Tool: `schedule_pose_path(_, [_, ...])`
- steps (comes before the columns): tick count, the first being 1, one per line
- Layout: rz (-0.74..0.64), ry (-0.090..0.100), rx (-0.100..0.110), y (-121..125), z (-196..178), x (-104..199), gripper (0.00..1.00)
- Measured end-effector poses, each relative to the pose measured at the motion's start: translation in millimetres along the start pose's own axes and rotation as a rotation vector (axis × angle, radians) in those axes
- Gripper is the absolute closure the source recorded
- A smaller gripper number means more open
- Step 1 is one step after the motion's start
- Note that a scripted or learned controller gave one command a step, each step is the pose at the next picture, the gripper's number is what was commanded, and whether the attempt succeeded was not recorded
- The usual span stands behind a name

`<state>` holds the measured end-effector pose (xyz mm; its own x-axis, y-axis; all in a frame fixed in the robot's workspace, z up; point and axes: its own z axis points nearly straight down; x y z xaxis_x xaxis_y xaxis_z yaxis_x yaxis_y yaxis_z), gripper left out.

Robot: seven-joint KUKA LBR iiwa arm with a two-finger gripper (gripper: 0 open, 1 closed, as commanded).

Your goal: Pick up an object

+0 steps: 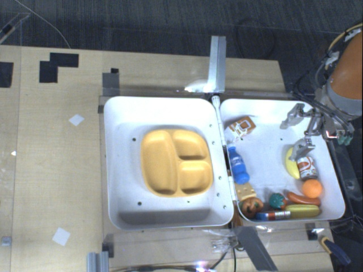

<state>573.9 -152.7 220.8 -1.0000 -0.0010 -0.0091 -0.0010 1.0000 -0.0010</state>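
Observation:
My gripper [300,132] reaches in from the right and hovers over the upper right part of the right bin [266,146]. Its two silver fingers [292,117] are spread open with nothing between them. Just below the lower finger lie a yellow banana-like piece [291,164] and a red and white can [307,168]. An orange [312,188] sits below the can. A blue bottle [237,166] lies along the bin's left wall, with a brown snack packet [241,127] above it.
Along the right bin's front edge lie a brown toy [249,200], a teal ball [276,200], a red sausage shape [295,198], a yellow banana [303,210] and a marker [266,215]. The left bin [122,152] holds a yellow divided tray [176,162].

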Motion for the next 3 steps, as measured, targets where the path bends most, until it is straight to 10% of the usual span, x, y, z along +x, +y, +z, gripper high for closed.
schedule_pose_path(1, [-0.100, -0.001, 0.001, -16.2, 124.6, 46.9, 0.00])
schedule_pose_path(2, [0.200, -0.004, 0.001, -31.0, 117.2, -40.7, 0.00])
schedule_pose_path(3, [0.371, -0.004, 0.001, -48.2, 130.6, 51.4, 0.00])
